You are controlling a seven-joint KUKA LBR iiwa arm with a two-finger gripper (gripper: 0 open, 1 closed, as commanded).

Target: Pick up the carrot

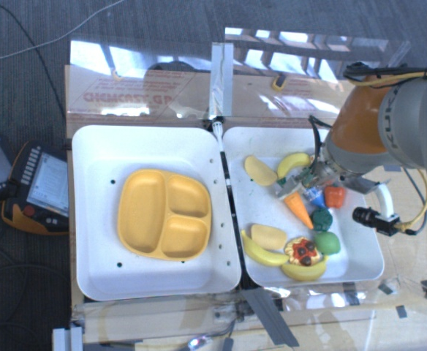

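The carrot (pixel 298 209), an orange cone with its tip pointing to the lower right, lies in the middle of the right bin (pixel 363 265). My gripper (pixel 292 187) is low over the bin, right at the carrot's thick upper-left end and seemingly touching it. The grey arm with its orange band (pixel 360 123) reaches in from the upper right and hides the bin's far right corner.
Crowded around the carrot are a yellow banana (pixel 294 163), a pale yellow slice (pixel 259 170), a red piece (pixel 335 194), a dark green piece (pixel 321 218), a green lime (pixel 328 242) and another banana (pixel 261 251). The left bin (pixel 96 159) holds a yellow divided tray (pixel 164 214).
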